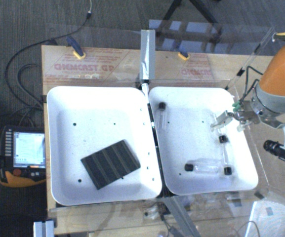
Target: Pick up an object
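A black ribbed slab (110, 163) lies flat in the left bin (63, 102), toward its front. The right bin (191, 95) holds three clear tubes with black caps: one (161, 113) near its back left wall, one (200, 168) lying near the front, and one (224, 154) lying along the right side. My gripper (229, 118) hangs over the right bin's back right part, just above the far end of the right-side tube. I see nothing held in it.
The arm's grey wrist and orange band (276, 78) stand beyond the right bin's right rim. A grey divider post (146, 53) rises behind the seam between the bins. A teach pendant (21, 154) lies left of the bench.
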Robot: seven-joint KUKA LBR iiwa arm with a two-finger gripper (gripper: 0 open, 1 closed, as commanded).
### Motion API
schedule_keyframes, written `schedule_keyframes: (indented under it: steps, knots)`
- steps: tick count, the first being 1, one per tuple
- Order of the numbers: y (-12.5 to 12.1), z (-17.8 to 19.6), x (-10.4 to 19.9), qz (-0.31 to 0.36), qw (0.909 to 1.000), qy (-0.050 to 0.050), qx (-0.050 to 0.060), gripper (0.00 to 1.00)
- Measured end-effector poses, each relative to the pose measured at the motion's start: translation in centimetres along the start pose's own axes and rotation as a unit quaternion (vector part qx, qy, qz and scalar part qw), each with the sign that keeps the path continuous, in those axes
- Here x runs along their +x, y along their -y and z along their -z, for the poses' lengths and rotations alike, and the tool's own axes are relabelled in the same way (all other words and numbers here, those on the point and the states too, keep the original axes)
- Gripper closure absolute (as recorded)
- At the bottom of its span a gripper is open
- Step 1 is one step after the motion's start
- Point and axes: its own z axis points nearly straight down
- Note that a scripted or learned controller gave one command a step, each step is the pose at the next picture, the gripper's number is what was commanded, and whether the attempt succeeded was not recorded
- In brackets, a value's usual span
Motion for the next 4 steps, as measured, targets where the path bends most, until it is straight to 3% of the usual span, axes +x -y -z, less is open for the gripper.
schedule_keyframes:
  steps: [1,2,3,4]
  knots:
    - [-1.9,-8.8,-0.1,0.065,0.9979,-0.001,-0.002,0.0]
    - [-7.4,-9.2,-0.3,0.086,0.9962,-0.002,-0.008,0.0]
    - [-6.3,-9.3,2.5,0.098,0.9951,0.004,-0.006,0.0]
    - [-4.4,-9.3,3.2,0.128,0.9917,0.005,-0.007,0.0]
